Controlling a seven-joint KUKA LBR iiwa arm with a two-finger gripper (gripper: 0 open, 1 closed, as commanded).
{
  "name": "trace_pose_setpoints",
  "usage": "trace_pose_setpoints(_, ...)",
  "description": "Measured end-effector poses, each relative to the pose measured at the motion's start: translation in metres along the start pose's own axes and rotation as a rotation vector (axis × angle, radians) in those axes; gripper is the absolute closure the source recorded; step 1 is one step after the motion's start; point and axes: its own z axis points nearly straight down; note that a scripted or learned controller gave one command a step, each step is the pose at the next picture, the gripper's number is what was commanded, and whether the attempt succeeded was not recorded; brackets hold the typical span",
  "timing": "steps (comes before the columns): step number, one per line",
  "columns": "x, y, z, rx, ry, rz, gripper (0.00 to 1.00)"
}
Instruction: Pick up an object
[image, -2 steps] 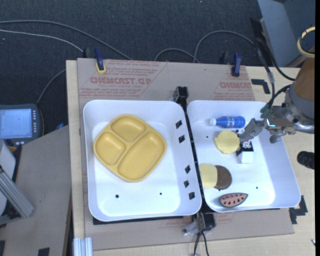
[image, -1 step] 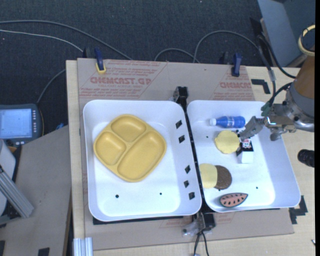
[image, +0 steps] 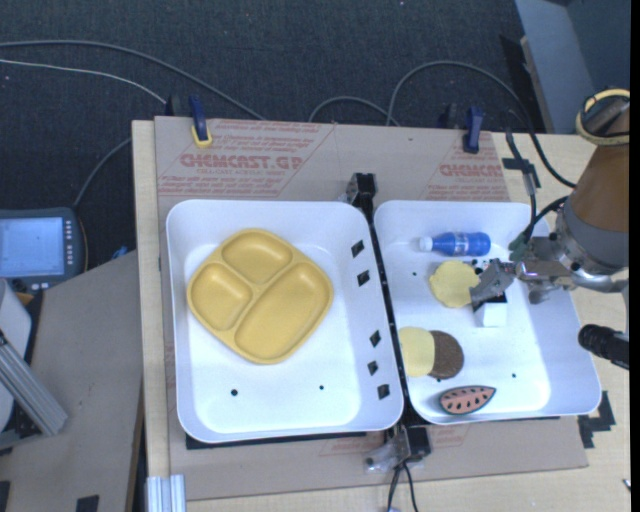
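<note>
1. Hovering at mid-right of the frame, the gripper (image: 492, 288) sits above a small white block (image: 491, 315); whether its fingers are spread or closed cannot be told, nor whether they grip anything.
2. The right bin (image: 560, 385) holds five things: that one block, one blue-and-white bottle (image: 456, 243), one pale yellow disc (image: 452, 283), one yellow-and-brown cookie (image: 430, 353), one watermelon slice (image: 467, 400).
3. The left bin (image: 195, 400) holds one yellow divided plate (image: 260, 295).
</note>
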Motion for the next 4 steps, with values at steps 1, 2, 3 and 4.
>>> trace_pose_setpoints(1,-0.004,0.001,0.044,0.000,0.000,-0.001,0.00)
trace_pose_setpoints(2,0.006,-0.001,0.092,0.001,0.001,-0.002,0.00)
trace_pose_setpoints(3,0.005,0.001,0.078,-0.007,0.000,-0.001,1.00)
trace_pose_setpoints(4,0.008,-0.002,0.034,-0.012,-0.003,-0.003,1.00)
